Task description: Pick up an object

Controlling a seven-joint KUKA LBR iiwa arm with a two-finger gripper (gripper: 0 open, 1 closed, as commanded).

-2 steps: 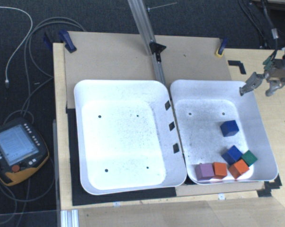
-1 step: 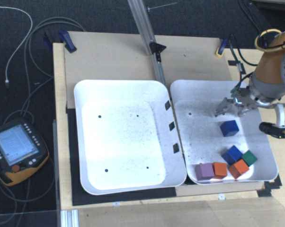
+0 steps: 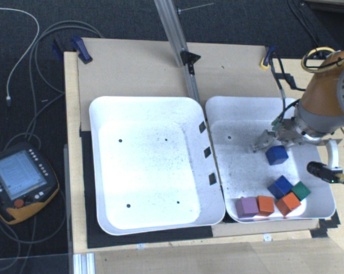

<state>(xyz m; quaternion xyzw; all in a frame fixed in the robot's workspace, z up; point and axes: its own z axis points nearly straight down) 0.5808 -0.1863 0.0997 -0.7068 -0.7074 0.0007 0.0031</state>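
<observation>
Two bins sit side by side on the worktop; in the right bin, one cube lies just beside the claw, with five more clustered toward its near edge

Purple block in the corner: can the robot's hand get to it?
Probably yes. The purple block lies open from above, but the bin wall and the orange block crowd two sides. The hand hangs farther back, near a blue block.

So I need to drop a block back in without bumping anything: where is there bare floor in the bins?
The left bin is bare. In the right bin, the left strip is free. Crowded: its front corner, with purple, orange, blue and green blocks.
</observation>
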